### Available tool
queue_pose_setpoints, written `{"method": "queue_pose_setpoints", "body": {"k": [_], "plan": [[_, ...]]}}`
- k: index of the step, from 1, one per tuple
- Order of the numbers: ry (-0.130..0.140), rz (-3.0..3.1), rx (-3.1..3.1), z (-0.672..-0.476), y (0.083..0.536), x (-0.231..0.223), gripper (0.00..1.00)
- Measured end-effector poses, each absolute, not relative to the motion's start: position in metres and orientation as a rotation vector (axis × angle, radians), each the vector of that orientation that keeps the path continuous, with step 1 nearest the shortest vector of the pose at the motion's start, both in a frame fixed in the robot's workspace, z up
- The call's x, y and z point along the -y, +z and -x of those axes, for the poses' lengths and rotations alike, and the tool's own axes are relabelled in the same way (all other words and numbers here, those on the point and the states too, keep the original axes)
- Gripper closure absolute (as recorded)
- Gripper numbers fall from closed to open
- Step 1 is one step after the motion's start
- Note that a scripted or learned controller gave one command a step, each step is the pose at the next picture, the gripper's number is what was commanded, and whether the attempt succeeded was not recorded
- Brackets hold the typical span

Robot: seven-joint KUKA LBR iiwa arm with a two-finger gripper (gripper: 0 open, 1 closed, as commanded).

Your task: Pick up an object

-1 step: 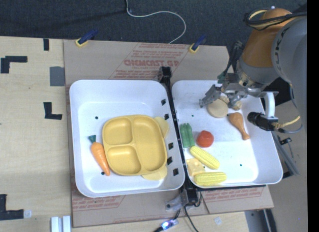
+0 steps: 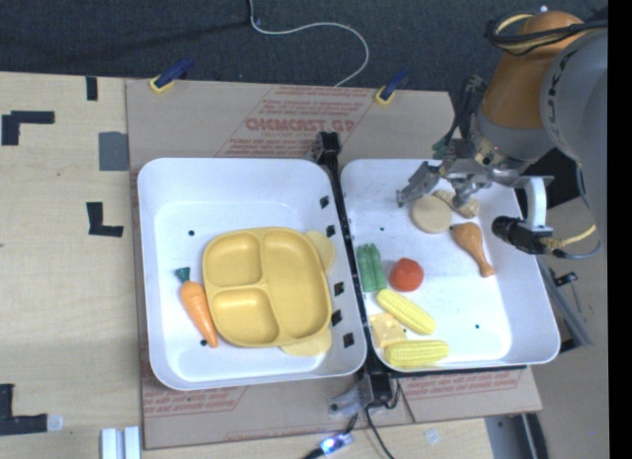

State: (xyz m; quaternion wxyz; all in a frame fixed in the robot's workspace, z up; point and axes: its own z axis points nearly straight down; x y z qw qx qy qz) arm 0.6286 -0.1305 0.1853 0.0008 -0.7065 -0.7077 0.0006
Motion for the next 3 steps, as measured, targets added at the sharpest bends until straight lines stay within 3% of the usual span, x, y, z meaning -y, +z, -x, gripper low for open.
{"method": "queue_pose_setpoints", "body": {"k": [2,3], "plan": [[0.003,2.221,2.226,-0.632,0.085,0.123,0.00],[-0.001,2.221,2.227,-0.633,0.097,0.122,1.00]]}}
